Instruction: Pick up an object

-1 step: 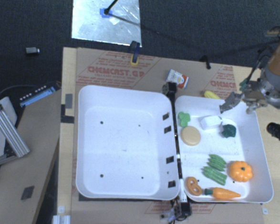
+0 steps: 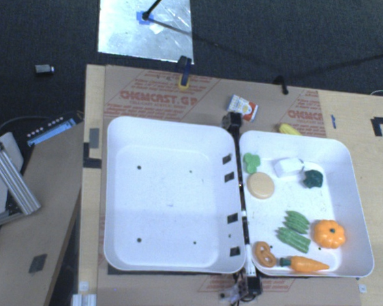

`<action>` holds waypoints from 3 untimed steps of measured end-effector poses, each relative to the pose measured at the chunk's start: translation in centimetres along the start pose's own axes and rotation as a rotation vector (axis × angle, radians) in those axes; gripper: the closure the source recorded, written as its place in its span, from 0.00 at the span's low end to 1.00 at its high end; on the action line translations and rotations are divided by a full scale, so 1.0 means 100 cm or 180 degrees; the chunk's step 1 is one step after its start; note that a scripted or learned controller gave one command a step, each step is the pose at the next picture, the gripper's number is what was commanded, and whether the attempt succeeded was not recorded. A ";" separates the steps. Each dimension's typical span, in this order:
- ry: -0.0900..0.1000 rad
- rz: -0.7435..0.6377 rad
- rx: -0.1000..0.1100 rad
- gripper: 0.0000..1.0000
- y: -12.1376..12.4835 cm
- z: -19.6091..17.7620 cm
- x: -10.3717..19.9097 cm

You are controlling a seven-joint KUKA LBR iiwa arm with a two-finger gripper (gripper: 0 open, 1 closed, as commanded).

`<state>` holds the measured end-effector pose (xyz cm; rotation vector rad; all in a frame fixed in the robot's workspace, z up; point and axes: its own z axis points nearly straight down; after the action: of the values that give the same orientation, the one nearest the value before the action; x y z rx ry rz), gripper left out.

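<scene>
Cardboard (image 2: pixel 163 95) is laid under two white bins on the bench. At the near edge of the right bin (image 2: pixel 357 193) an orange carrot (image 2: pixel 305 263) is seen lying flat, and a brown pretzel (image 2: pixel 264 253) is placed just beside its green end. A little farther, an orange pumpkin (image 2: pixel 329 234) is set near the right wall, and two green bean pods (image 2: pixel 293 239) are found to its left, one close behind the other. Toward the middle, a round beige biscuit (image 2: pixel 261 185) is laid near the divider between the bins. Behind it, a light green leafy piece (image 2: pixel 251 162), a white block (image 2: pixel 287 167) and a dark green broccoli (image 2: pixel 313 179) are lined up along the far part of this bin. The left bin (image 2: pixel 121 177) is placed touching the right one. Beyond the right bin, a yellow piece (image 2: pixel 288 130) and a small white and orange packet (image 2: pixel 242 107) are left on the cardboard. Farthest away, a shiny sheet (image 2: pixel 145 21) is spread on the dark floor. The state of the claw cannot be told.
</scene>
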<state>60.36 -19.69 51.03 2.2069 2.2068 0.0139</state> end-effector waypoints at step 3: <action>0.0032 -0.0034 0.0049 1.00 -0.064 0.062 0.111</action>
<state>54.14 -8.65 44.61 2.2075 2.2315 0.0077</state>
